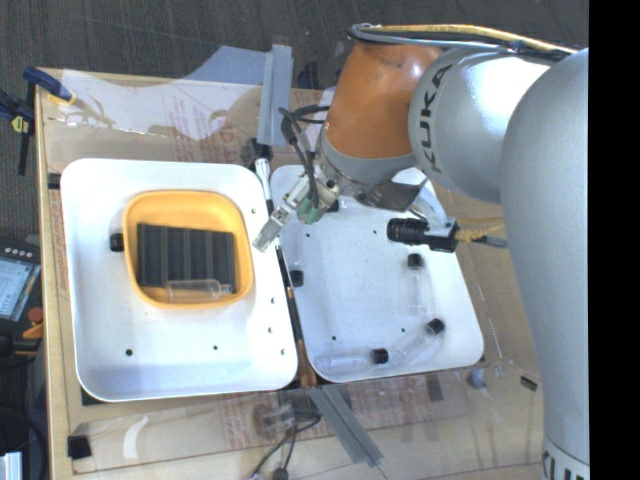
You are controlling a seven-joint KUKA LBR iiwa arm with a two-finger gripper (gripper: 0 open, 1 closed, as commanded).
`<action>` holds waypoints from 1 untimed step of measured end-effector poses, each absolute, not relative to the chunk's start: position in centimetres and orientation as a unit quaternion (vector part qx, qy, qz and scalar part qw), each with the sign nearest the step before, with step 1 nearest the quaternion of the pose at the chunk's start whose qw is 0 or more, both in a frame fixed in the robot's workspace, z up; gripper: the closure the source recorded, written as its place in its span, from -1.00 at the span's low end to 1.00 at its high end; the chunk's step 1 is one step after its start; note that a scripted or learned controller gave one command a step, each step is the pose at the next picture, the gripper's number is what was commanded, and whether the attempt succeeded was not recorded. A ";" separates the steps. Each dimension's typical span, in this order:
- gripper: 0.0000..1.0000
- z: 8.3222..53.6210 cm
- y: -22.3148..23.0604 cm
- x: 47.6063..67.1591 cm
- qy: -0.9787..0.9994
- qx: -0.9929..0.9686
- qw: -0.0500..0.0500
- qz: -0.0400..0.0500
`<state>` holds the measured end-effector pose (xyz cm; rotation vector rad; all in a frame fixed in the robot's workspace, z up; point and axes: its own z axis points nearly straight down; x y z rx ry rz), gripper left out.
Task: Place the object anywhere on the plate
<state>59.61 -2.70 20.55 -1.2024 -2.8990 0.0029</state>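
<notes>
At the bench's left side sits the left bin (80,348), with the yellow plate (135,213) toward its far edge. A dark ribbed block (185,250) covers most of the plate, and a clear piece (193,288) lies along the plate's near rim, touching the block.

Over the seam between the bins, near their far edges, hangs the gripper (270,230), just beside the plate's right rim. Whether it is open or closed cannot be told, and no object can be made out in it.

To the right, the right bin (350,298) carries clear tubes with black caps (400,350) along its near edge and a small black piece (413,260) nearer its middle.

Which item is the task's object is uncertain. If it is one of the tubes, it lies well apart from the plate and the pick is not yet done, so the next move calls for reaching to the right bin's near edge. If the gripper carries something hidden, a short shift left over the plate and a release would finish it.
</notes>
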 end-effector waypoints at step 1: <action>-1.00 19.2 4.9 63.3 -0.918 -0.396 0.000 0.001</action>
